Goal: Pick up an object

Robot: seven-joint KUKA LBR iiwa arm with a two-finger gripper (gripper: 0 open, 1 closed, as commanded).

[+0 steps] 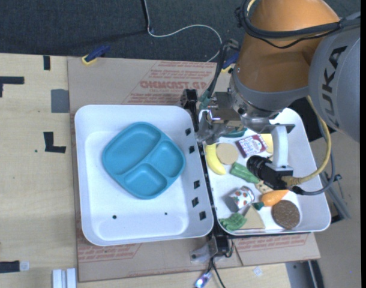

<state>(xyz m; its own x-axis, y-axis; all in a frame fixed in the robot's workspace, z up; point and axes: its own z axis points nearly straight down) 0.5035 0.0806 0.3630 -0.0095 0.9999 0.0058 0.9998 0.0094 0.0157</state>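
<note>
The arm (291,47) reaches in from the right and hangs over the far part of the right bin (315,218). The gripper (222,122) sits low at that bin's far-left corner; whether its fingers are released or clenched cannot be told.

The right bin holds the loose items: a banana (214,161) at the left, a green piece (244,173) beside it, a carrot (272,198), a brown round disc (286,215) at the near right, and a small grey-and-white object (238,198).

The left bin (90,161) holds a blue divided plate (143,159), lying flat. Both bins rest on cardboard (141,80) on the table (27,161).
</note>
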